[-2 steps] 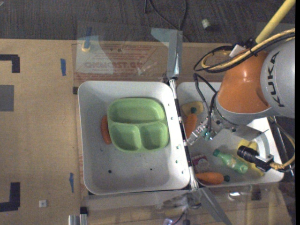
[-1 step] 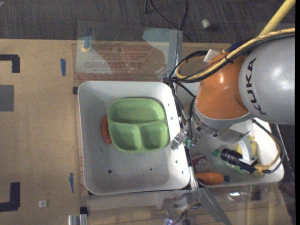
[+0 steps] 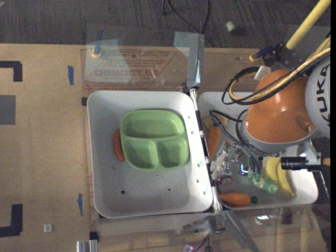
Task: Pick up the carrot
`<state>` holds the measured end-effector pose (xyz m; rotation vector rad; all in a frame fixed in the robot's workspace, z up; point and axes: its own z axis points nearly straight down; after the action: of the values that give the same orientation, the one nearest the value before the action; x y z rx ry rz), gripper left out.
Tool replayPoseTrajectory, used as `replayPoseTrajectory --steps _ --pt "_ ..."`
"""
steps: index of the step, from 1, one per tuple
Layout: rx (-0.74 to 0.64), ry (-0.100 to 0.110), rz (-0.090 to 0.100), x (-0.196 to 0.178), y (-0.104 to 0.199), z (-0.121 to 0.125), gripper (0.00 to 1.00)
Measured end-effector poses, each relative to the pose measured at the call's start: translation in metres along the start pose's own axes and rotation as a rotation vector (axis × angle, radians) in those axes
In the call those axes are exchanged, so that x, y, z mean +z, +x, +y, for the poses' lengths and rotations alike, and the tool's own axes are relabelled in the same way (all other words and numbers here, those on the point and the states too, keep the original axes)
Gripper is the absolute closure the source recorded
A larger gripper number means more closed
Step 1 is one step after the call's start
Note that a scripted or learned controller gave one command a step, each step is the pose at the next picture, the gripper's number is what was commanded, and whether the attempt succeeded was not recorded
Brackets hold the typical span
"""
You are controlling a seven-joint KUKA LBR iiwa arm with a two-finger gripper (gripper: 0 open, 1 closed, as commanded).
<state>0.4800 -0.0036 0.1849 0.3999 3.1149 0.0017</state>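
White right bin (image 3: 310,193), carrot (image 3: 236,198) lying left-right, green end right

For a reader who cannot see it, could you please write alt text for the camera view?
A grey and orange arm reaches down into the right white bin, beside a carrot, a banana and a green object. The left white bin holds a green divided tray.

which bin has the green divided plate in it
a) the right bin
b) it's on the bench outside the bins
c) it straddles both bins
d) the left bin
d: the green divided plate lies wholly inside the left bin, with its compartments facing up, while the arm's gripper is over the right bin.
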Motion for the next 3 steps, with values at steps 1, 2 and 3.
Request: replayPoseTrajectory --steps 1,2,3 --pt "0.356 0.0 -0.002 0.0 0.001 0.006 1.0" --pt "0.087 -0.002 -0.004 0.0 -0.028 0.045 1.0" --pt "0.076 0.0 0.0 -0.01 0.009 0.032 1.0"
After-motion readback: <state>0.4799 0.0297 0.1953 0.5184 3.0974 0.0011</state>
